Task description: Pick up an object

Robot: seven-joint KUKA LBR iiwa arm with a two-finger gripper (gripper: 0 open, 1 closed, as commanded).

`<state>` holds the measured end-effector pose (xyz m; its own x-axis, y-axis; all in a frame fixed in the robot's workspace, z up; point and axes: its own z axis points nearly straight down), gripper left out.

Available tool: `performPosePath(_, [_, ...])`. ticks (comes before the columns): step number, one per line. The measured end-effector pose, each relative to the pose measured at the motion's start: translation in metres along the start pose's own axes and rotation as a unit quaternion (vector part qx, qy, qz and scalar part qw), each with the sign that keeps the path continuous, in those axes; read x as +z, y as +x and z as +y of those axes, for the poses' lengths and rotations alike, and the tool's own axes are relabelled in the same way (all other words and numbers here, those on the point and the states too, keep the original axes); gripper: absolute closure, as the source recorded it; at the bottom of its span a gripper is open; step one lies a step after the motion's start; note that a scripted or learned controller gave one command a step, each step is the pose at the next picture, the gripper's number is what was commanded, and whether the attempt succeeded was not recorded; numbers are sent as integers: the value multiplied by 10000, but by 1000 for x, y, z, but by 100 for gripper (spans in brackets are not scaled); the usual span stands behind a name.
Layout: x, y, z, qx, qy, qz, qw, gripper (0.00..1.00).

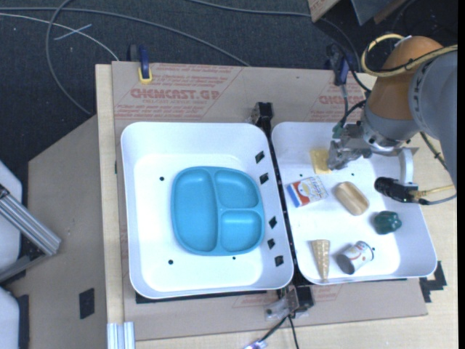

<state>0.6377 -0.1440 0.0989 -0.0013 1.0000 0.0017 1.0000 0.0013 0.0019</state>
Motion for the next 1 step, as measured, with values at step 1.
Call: performPosePath(1, [-44, 5, -1, 1, -5, -8, 10000, 100])
